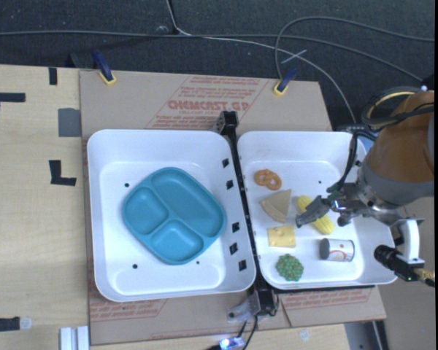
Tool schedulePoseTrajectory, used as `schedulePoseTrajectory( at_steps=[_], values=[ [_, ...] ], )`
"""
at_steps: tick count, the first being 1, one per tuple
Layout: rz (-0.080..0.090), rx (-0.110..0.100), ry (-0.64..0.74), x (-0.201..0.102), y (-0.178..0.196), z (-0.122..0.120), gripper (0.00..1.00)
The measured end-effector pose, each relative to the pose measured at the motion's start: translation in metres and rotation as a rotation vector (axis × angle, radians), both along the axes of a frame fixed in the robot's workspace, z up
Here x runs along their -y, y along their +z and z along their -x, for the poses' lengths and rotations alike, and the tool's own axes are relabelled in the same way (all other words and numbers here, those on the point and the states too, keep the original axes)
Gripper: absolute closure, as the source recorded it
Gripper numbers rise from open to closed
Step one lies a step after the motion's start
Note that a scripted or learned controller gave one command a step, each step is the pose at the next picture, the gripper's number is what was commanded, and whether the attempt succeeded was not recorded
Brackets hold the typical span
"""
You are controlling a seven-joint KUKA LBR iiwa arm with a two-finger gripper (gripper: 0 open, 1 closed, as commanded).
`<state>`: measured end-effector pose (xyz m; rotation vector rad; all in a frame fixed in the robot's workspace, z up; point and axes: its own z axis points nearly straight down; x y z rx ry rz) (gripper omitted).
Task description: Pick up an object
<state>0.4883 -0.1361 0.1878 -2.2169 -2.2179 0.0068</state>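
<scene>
1. I see the gripper low over the right bin, beside the corn cob; I cannot tell how its jaws stand.
2. Around it lie a pretzel, tan wedge, cheese slice, broccoli and small can.
3. The left bin holds a blue divided tray.
</scene>
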Motion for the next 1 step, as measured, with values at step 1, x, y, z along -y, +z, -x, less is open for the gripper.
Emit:
schedulePoseTrajectory(
  at_steps=[1],
  values=[
    [0.0,0.0,0.0,0.0053,-0.046,0.0045,0.0]
  ],
)
